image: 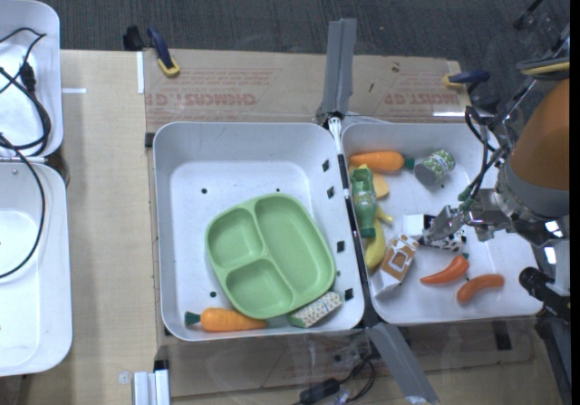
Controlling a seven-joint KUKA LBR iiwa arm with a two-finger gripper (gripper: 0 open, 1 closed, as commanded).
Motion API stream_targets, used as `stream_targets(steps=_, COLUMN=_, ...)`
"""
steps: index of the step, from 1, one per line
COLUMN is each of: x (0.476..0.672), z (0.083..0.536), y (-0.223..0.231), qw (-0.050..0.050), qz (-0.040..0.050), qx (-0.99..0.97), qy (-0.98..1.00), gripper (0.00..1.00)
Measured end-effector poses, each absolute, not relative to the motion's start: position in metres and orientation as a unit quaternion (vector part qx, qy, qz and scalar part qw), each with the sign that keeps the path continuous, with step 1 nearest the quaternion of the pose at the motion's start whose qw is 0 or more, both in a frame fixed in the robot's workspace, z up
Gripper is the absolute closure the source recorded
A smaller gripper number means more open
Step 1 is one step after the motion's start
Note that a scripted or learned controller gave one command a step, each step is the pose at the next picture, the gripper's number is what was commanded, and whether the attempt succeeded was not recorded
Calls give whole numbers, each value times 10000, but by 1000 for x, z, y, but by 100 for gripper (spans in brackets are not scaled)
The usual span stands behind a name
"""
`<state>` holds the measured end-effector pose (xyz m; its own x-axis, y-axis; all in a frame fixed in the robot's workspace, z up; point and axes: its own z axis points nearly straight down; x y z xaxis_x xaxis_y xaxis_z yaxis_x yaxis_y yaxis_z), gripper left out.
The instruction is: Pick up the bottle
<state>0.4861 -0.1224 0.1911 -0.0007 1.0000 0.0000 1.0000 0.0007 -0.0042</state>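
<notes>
green bottle (363,199) lying along right bin's (507,303) left wall | likely light, smooth plastic—slippery | grasping across mid-body looks best | gripper (441,229) hovering mid-bin, well apart—jaw state not discernible

Even, fairly bright overhead light falls on the scene, with soft, short shadows under the objects. The white bins (172,213) look slightly washed out. Detail is a little soft throughout, and the arm (544,149) at the right edge is blurred.
</notes>
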Motion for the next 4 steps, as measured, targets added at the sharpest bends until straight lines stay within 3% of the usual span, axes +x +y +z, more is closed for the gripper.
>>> stream_targets(steps=1, x=579, z=155, y=-134, qw=8, qz=13, qx=-7385, qy=-6743, gripper=0)
stream_targets(steps=2, x=581, z=91, y=-111, qw=8, qz=12, qx=-7414, qy=-6711, gripper=0)
stream_targets(steps=3, x=544, z=91, y=-101, qw=4, qz=8, qx=-7231, qy=-6908, gripper=0)
stream_targets(steps=4, x=500, z=96, y=-96, qw=-82, qz=-58, qx=-7840, qy=-6207, gripper=0)
